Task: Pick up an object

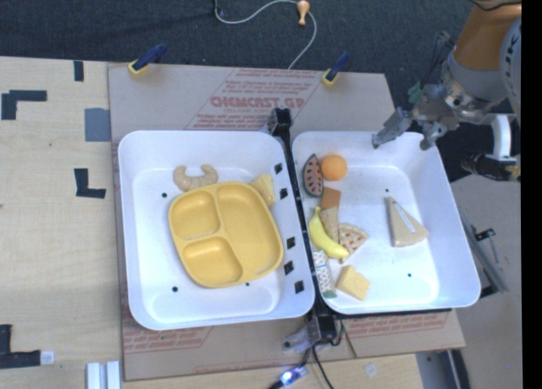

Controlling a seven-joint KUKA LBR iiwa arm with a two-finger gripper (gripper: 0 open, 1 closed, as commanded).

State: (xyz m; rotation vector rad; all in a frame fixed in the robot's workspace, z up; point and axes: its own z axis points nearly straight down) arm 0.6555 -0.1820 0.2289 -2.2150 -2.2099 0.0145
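Note:
My gripper [406,136] hangs over the far rim of the right bin [447,209], open, with nothing between its fingers [385,136]. The right bin holds toy food. An orange [334,167] and a watermelon slice [311,175] lie at its far left. A brown block [330,199], a banana [326,240] and a pizza slice [352,236] sit below them. A cheese cube [353,282] rests near the front. A pale wedge [405,225] lies alone at mid-right, closest to the gripper.
The left bin [140,209] holds a yellow divided plate [224,233], a tan pretzel-like piece [195,177] and a small yellow piece [264,187]. A black divider [292,209] runs between the bins. The arm [487,31] comes in from the upper right.

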